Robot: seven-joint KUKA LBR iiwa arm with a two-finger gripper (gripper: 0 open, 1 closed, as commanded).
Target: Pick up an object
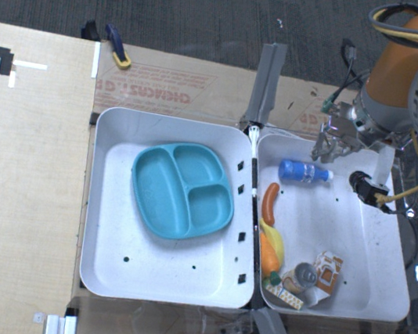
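Jaws (pixel 325 151) hung over the far end of the right bin (pixel 385 255), dark fingers pointing down, and whether they stood wide or narrow could not be told from this slant; nothing showed between them. Nearest the camera, in the right bin's front corner, a small heap lay together: a flat pale block with studs (pixel 283 295), a grey round can (pixel 303 276) and a crumpled brown-and-white packet (pixel 326 271), all touching or nearly so. Just behind them, against the bin's left wall, sat an orange and yellow toy fruit (pixel 270 249), and beyond that a red sausage-shaped piece (pixel 269 202) lying lengthwise along the same wall. Farther back, a blue bottle (pixel 303 172) lay on its side across the bin floor, its white cap end pointing toward the jaws and resting just below and beside their tips, close but not gripped. In the left bin (pixel 107 185) a teal divided plate (pixel 182 189) lay flat near the middle. Beyond both bins the pale table (pixel 27 116) carried a blue-and-yellow clamp (pixel 118 47) near its far edge.
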